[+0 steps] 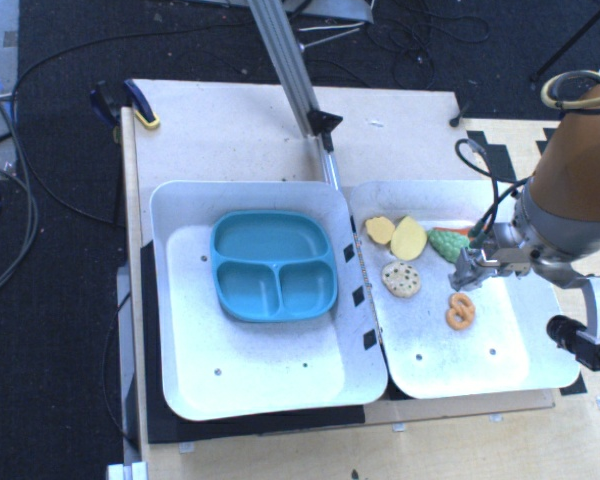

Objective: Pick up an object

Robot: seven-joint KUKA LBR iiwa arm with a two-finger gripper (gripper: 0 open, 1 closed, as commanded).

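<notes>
gripper [467, 271] above pretzel [460, 312], finger state unclear, cookie [401, 279] nearby, no readable writing

Even, bright overhead light washes the white bins [270, 388] slightly; shadows beneath them are soft, and the whole frame looks mildly grainy.

1. Above the right bin [540, 363] we see the arm [570, 198]: a broad orange band over grey wrist housing.
2. Black cables [490, 173] loop beside it.
3. The gripper [467, 271] is grey metal.
</notes>
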